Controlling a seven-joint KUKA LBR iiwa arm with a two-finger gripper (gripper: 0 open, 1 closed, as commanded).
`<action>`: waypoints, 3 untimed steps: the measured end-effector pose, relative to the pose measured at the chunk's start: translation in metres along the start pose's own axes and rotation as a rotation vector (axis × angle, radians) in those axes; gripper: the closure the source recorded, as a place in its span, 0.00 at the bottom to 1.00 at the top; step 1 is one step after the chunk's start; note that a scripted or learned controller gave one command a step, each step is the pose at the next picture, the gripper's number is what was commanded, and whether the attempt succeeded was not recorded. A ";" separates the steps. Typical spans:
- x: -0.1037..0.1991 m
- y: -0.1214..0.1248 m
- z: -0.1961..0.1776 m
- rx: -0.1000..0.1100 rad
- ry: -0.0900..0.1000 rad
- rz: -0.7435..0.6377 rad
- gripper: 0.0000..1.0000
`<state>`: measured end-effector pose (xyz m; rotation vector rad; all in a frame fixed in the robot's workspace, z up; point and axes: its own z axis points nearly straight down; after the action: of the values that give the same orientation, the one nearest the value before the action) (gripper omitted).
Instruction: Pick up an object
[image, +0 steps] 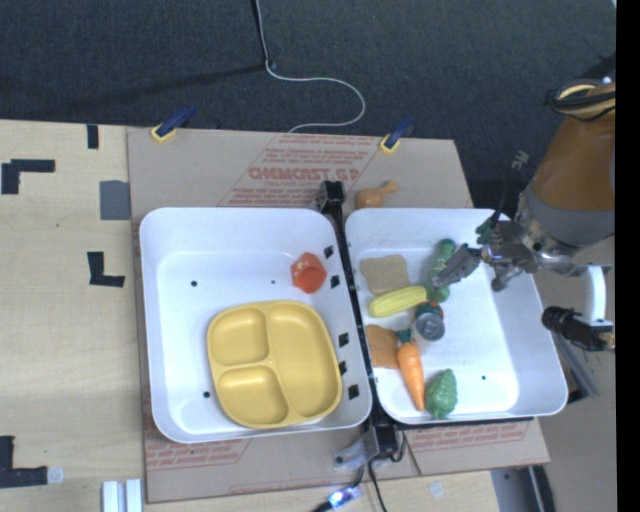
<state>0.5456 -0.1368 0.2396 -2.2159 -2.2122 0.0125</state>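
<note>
My gripper (478, 270) hangs over the upper right part of the right bin (500, 345). It is open, and nothing sits between its fingers. One finger (457, 266) lies close beside a green vegetable (441, 254). Left of it are a brown bread slice (385, 270) and a yellow corn cob (398, 299). A small grey can (429, 323) stands just below the corn. Toward the front of the bin lie a carrot (411, 368), an orange-brown piece (381, 345) and a green broccoli (440, 392).
The left bin (170, 300) holds a yellow divided plate (273, 360) and a red toy (309, 271) near the shared wall. A tan drumstick toy (375, 191) lies on the cardboard behind the bins. A white cable (310, 85) runs across the dark floor at the back.
</note>
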 end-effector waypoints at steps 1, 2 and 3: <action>0.000 0.002 -0.006 -0.011 -0.002 -0.003 0.00; -0.003 -0.002 0.039 -0.008 -0.002 -0.003 0.00; 0.000 -0.013 0.091 -0.005 -0.001 -0.003 0.00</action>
<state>0.5315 -0.1368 0.1483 -2.2158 -2.2184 0.0075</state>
